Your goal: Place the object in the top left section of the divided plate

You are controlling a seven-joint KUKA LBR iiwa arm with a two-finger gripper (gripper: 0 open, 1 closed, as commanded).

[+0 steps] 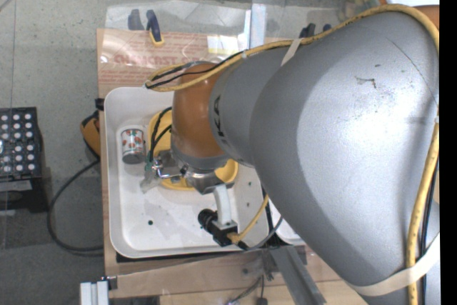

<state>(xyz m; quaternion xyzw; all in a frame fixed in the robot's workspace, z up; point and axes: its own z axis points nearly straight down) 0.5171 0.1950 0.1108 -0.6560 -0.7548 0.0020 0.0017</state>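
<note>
as i looked down through the overhead camera, the grey arm [335, 146] filled most of the right side of the frame, with its orange band [194, 114] sitting over the middle of the left bin [118, 225]. below that band the gripper [158, 169] hung low over the bin, pointing toward the bin's left edge. i could not tell how the gripper was set, because the wrist covered most of it and the rest was too small to read.

a small can [132, 145] with a white and red label lay on the bin floor near the left wall, just beside the gripper's tip; whether the two touched was not clear to me. a yellow divided plate [227, 172] showed as curved slivers on either side of the wrist, near the bin's centre, and its sections were hidden by the arm. the can was off the plate, to its left.

a black and white fitting [218, 214] on the arm, with a yellow cable, sat near the bin's front edge.
</note>
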